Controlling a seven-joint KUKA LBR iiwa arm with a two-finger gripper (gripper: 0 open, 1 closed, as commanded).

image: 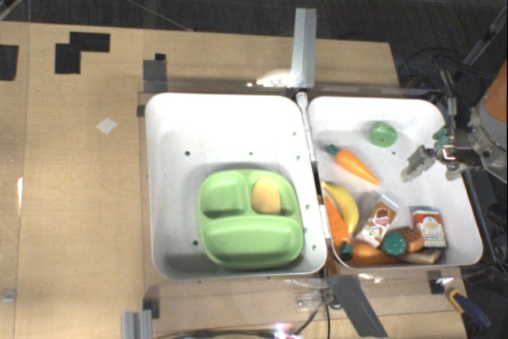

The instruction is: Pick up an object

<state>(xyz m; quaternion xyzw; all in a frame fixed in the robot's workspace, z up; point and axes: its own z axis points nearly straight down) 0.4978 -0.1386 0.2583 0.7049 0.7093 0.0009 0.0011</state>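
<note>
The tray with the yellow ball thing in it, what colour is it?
The tray is light green, seen in the camera view.

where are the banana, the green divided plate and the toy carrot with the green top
banana (pixel 344 202): camera view, on the yellow curve's middle.
green divided plate (pixel 250 238): camera view, on its large front compartment.
toy carrot (pixel 355 165): camera view, on the middle of its orange body.

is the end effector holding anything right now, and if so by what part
Nothing is held. The end effector hangs over bare floor near the right bin's right side, apart from the carrot and the green disc.
</note>
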